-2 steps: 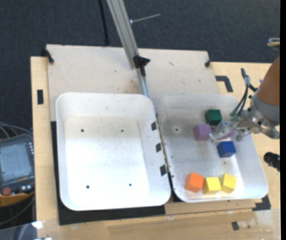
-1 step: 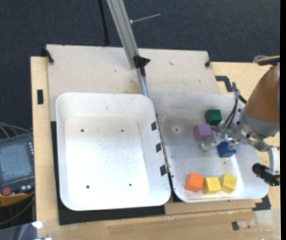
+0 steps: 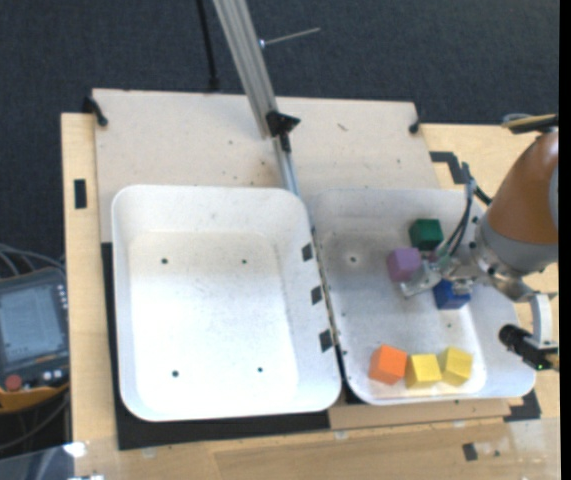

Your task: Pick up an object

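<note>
The right bin (image 3: 360,228) holds several small blocks. A green block (image 3: 426,233) sits near its back, with a purple block (image 3: 403,264) just in front of it to the left. A blue block (image 3: 452,294) lies right of the purple one. Along the front edge stand an orange block (image 3: 388,364) and two yellow blocks (image 3: 425,370) (image 3: 457,365). My gripper (image 3: 433,278) reaches in from the right and hangs low between the purple and blue blocks. Its tips are close to both blocks. I see no block held between them.
The left bin (image 3: 215,298) lies beside the right one, its rim touching it at the middle. A slanted metal pole (image 3: 250,63) rises from the back of the bench. A teach pendant (image 3: 20,328) sits off the bench at the left.
</note>
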Available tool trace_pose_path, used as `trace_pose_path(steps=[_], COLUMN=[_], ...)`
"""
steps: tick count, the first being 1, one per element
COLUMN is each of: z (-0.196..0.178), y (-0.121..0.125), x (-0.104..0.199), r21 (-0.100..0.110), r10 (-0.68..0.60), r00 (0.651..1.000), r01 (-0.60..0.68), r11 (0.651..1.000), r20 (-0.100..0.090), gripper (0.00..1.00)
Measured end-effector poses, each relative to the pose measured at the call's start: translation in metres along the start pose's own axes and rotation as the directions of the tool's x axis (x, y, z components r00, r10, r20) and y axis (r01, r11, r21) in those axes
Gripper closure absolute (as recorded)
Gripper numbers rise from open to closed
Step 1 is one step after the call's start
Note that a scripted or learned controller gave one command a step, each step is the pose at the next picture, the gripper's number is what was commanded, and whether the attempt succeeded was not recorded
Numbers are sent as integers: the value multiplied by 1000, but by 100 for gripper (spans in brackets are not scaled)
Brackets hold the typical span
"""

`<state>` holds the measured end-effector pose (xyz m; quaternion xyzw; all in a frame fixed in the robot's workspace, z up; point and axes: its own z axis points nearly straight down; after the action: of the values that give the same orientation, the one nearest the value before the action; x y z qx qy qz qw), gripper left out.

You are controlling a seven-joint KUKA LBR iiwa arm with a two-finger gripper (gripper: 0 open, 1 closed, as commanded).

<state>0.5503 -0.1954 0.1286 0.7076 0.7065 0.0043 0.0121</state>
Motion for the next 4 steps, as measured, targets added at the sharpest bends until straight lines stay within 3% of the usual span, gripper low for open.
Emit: trace_pose_path(steps=[1,2,3,4], z=[-9,-74,-128,-126], y=[1,1,4,8], x=[-2,-5,-7,36], r21=[-6,15,15,22], r10=[8,-5,-6,-7], r00=[1000,1000,1000,1000], r01=[-8,5,6,7], r11=[1000,1000,1000,1000], r20=[4,-8,-8,-11], gripper=[100,100,100,100])
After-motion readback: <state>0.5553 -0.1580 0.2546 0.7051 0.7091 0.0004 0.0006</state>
